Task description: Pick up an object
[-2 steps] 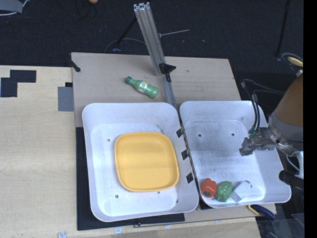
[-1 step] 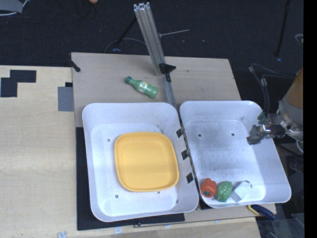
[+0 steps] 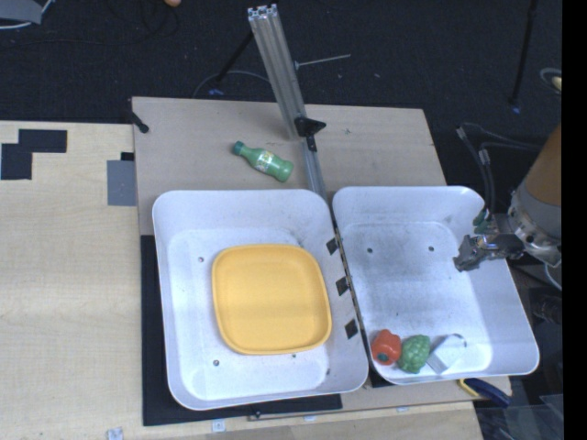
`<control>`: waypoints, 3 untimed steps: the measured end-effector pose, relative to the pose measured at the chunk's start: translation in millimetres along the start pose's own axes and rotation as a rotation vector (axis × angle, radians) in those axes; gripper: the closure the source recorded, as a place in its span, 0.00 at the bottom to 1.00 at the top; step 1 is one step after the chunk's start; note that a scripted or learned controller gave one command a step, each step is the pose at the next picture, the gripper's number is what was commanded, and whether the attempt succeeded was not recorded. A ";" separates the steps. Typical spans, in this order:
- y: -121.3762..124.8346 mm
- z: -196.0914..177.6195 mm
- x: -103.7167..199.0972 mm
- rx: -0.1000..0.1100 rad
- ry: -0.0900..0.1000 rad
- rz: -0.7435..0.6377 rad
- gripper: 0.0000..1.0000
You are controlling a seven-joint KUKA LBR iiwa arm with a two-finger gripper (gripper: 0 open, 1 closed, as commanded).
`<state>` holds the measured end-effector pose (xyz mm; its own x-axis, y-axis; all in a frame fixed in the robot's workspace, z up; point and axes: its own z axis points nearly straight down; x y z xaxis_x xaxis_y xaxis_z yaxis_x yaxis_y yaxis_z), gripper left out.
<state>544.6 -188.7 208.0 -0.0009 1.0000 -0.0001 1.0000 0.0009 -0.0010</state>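
A yellow square plate [image 3: 271, 298] lies flat in the left bin [image 3: 174, 236]. In the near corner of the right bin [image 3: 431, 204] sit a small red-orange pepper-like toy [image 3: 386, 346] and a green bumpy toy [image 3: 415, 353], touching each other, with a small grey-white piece [image 3: 440, 354] beside them. My gripper [image 3: 470, 254] hangs over the right bin's right side, well behind those toys. Its fingers are dark and small in this view.
A green bottle [image 3: 263, 160] lies on its side on the bench behind the left bin. A slanted aluminium bar [image 3: 286, 71] rises from the back of the bench between the bins. Black clips [image 3: 341, 285] join the bins.
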 end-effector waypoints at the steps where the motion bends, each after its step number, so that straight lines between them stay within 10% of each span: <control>1: 18.0 -0.9 58.6 -0.001 0.000 -0.003 1.00; 3: 43.6 0.0 168.5 0.000 0.001 -0.002 1.00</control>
<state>588.0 -20.2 207.9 -0.0032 1.0000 0.0011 1.0000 0.0032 -0.0013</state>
